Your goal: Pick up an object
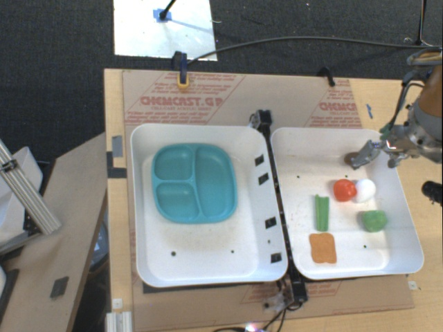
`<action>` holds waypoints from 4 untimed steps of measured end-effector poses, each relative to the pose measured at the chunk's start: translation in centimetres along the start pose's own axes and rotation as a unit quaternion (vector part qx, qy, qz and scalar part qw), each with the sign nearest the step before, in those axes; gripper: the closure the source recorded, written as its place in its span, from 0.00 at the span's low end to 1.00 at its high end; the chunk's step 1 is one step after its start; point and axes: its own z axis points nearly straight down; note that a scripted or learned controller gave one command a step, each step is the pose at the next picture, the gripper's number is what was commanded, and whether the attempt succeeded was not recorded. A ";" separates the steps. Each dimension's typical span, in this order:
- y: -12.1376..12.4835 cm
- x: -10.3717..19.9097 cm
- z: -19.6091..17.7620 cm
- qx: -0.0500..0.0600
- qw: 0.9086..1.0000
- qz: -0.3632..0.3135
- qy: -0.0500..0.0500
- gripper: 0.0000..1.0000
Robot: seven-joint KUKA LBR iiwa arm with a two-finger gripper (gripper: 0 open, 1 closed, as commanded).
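Note:
The right bin (408, 254) holds several small items: a red ball (343, 190) touching a white ball (365, 189), a green round piece (374, 220), a green stick (322, 212) and an orange flat piece (322, 247). My gripper (377, 159) hangs over the bin's far right part, just beyond the red and white balls. Its fingers are spread open with nothing between them.
A teal divided plate (194, 183) lies in the left bin (142, 206). A black-clipped ridge (273, 206) separates the two bins. Cardboard (228, 95) lines the bench behind them, with a clamp (181, 71) at its far edge.

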 end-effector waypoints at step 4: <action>1.0 1.6 4.4 -0.004 1.000 -0.002 -0.001 1.00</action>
